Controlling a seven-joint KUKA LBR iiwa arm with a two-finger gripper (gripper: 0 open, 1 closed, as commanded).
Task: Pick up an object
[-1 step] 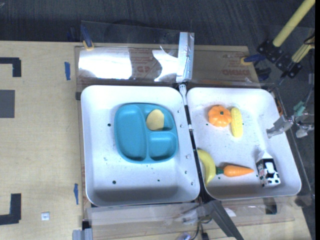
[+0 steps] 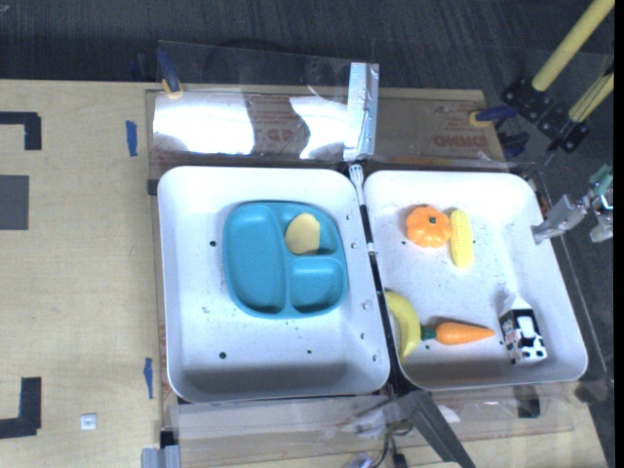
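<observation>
Judging from the scene, no object has been picked yet: the gripper (image 2: 575, 214) is seen at the right bin's (image 2: 487, 185) edge, its state cannot be told, and the carrot (image 2: 462, 333) must be approached next.

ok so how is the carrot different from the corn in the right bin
The carrot is orange and tapers to a point; the corn is yellow and blunt-ended. The carrot lies crosswise near the bin's front, beside the banana; the corn lies lengthwise near the back, beside the pumpkin. Both are small toy foods lying flat.
</observation>
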